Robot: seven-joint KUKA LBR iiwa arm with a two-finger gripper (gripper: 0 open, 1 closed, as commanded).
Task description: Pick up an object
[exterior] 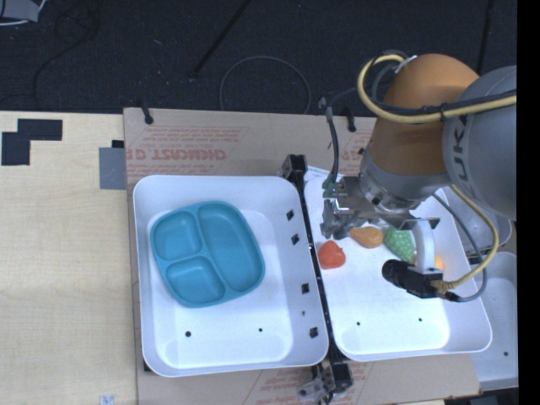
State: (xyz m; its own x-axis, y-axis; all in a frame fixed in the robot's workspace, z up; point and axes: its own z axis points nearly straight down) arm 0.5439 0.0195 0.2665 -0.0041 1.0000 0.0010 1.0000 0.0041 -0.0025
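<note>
You can't tell the gripper's [337,224] state; it hangs just above the red object [331,256] in the right bin [422,332]. Left of that bin, the left bin [219,344] holds a blue tray [206,252].

Setting: robotics laboratory test bench. Evidence: grey industrial arm [456,142] with an orange band, reaching over two shallow white bins [405,336] clamped side by side on a printed cardboard sheet [211,146]; pale wooden benchtop [59,268] well to the left of the claw [337,218], marked with black and grey squares; dark carpet [169,32] beyond the claw, strewn with loose cables [261,78]; yellow hose [472,218] looped along the arm.
</note>
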